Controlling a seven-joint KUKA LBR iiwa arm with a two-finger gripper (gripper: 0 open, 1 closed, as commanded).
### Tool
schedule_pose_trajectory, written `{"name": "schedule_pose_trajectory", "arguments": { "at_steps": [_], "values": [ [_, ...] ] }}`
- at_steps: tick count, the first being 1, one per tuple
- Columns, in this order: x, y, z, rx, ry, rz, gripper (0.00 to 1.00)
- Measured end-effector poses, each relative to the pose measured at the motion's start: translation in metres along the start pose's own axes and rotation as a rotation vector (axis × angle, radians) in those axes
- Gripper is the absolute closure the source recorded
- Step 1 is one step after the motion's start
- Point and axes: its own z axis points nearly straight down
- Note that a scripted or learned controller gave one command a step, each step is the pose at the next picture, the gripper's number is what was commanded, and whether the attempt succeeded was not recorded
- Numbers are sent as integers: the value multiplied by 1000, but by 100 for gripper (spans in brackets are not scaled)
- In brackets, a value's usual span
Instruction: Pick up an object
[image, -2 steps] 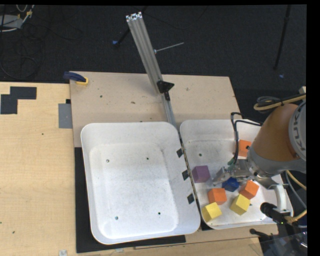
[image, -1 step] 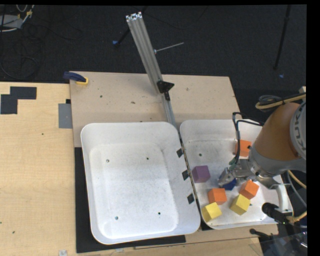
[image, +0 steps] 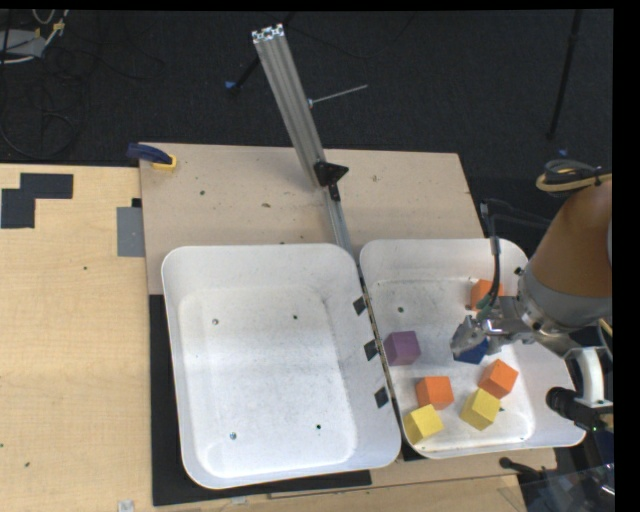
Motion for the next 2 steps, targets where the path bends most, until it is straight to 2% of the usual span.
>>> {"name": "schedule_pose_trajectory", "arguments": {
  "at_steps": [1, 2],
  "values": [
    [-1, 1, -52, 0, 0, 0, 100],
    [60, -5, -54, 7, 4, -5, 100]
  ]
}}
